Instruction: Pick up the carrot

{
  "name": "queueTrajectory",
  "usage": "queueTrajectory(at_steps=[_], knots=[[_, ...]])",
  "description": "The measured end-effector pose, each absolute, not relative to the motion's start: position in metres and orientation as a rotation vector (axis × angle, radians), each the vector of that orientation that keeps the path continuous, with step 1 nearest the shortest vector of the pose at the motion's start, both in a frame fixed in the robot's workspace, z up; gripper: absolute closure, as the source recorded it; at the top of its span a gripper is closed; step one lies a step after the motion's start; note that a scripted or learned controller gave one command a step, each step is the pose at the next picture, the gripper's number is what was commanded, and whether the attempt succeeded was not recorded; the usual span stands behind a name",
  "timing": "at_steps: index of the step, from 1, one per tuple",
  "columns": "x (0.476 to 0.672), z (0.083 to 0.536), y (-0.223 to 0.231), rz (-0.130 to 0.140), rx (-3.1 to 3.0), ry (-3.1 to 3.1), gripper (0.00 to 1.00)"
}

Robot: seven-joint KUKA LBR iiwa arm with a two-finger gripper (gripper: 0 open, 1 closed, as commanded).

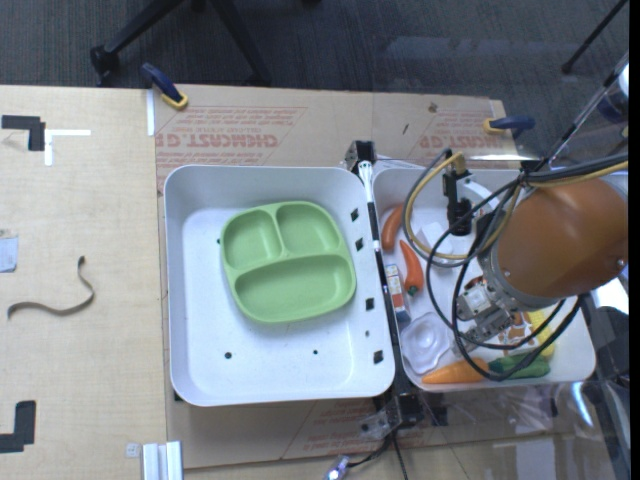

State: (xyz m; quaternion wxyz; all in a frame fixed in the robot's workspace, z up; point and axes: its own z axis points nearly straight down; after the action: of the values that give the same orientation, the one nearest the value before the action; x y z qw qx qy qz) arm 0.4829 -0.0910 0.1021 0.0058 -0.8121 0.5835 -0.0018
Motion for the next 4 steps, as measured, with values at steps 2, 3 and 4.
queueTrajectory(at_steps=[2, 3, 4], knots=[[0.484, 0.119, -0.086, 0.002, -2.537, 1.819, 1.00], [0.480, 0.361, -0.137, -0.004, -2.657, 1.659, 1.00], [0.486, 0.118, -0.181, -0.033, -2.711, 1.576, 1.00]])
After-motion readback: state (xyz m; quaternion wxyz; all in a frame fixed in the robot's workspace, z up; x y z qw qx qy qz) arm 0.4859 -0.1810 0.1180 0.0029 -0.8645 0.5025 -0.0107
